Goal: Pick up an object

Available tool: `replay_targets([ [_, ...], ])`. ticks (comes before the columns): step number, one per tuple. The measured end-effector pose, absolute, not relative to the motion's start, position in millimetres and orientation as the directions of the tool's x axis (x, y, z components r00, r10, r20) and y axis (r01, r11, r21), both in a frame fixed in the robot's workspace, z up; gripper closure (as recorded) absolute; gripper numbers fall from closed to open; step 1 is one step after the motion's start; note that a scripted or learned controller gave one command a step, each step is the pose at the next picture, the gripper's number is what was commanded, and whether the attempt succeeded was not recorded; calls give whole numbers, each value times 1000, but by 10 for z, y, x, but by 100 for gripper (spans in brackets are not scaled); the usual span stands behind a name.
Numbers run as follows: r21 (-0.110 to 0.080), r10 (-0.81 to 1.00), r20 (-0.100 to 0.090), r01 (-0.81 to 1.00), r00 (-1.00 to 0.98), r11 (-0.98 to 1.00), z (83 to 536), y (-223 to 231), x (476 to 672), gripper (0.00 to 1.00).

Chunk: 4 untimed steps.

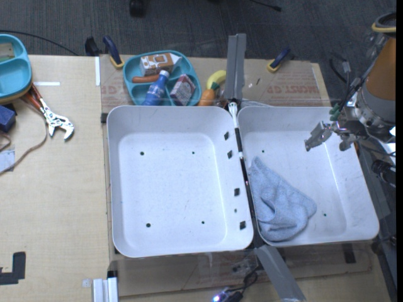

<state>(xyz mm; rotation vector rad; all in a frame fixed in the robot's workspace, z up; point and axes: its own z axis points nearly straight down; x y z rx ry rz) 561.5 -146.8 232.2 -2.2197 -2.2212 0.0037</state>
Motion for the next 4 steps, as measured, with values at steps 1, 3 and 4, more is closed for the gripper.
replay_targets([
  [1, -1, 982, -1, 982, 188, -188, 2377, -1212, 5733, 0],
  [3, -3, 802, -2, 802, 597, -597, 2073, -2022, 4962, 0],
  [4, -1, 704, -2, 704, 710, -710, 2338, -2150, 4775, 0],
])
